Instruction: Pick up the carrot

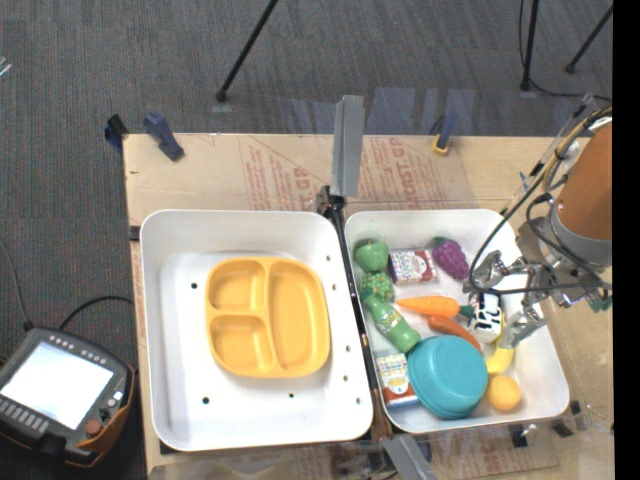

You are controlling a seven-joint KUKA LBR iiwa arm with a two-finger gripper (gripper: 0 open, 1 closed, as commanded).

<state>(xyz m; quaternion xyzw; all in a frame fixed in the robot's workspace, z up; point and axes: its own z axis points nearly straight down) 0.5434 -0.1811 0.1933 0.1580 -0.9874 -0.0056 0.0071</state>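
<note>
Lying just left of the fingers (pixel 510 318): carrot (pixel 428 306).

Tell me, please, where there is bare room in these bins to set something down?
The left bin has bare floor all around the yellow divided plate. The right bin is crowded: carrot, teal bowl, green bottle, grapes; only its right edge has bare floor.

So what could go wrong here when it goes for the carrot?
The carrot is hemmed in: the green bottle at its tip and the teal bowl just below could get bumped or grabbed instead. The end effector sits at the carrot's far end among cables, so a slanted approach may push it aside.
</note>
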